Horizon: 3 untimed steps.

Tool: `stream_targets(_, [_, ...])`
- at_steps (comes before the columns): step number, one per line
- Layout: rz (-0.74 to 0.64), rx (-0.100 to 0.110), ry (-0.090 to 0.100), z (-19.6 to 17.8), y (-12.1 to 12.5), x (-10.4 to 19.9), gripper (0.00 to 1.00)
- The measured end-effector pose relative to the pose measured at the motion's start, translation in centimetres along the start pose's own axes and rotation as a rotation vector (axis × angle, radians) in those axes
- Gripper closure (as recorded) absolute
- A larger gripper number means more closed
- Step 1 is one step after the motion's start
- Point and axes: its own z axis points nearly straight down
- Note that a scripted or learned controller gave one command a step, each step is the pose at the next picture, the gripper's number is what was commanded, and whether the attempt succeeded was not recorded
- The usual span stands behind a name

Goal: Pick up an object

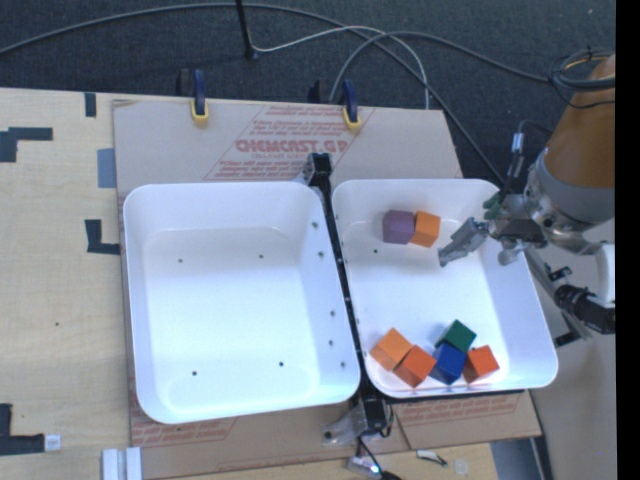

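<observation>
The claw (462,242) hangs just right of the orange cube (427,228) touching the purple cube (398,226); its opening I cannot tell.

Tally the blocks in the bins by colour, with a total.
Orange blocks: 4
Purple block: 1
Green block: 1
Blue block: 1
Total: 7

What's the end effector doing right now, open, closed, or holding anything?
End effector: open or closed cannot be told; it sits above the right bin, just right of the orange block.
</observation>
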Motion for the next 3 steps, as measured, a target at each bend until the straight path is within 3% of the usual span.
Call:
stream_targets(1, [0.000, 0.005, 0.000, 6.9, 10.2, -2.6, 0.00])
stream_targets(2, [-0.001, -0.013, -0.002, 16.7, 15.5, 0.1, 0.00])
stream_targets(3, [-0.003, -0.001, 0.000, 17.7, 13.4, -0.7, 0.00])
